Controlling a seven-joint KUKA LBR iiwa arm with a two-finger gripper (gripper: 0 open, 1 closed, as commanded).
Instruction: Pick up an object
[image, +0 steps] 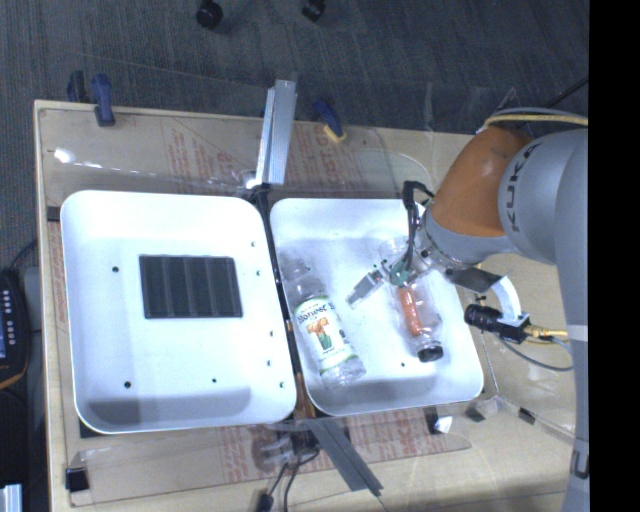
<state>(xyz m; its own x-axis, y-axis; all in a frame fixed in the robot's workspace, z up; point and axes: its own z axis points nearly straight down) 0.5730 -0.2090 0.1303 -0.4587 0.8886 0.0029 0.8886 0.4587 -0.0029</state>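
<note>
The arm (520, 195) reaches in from the right over the right bin (455, 385). The left bin (100, 390) holds a dark ridged panel (190, 286). In the right bin, a clear bottle (322, 325) with a green-and-white label lies along the left wall, and a smaller bottle (415, 315) with orange contents and a black cap lies on the right. The gripper (385, 275) hangs just beside that smaller bottle's far end; I cannot tell how its claw stands.
</note>
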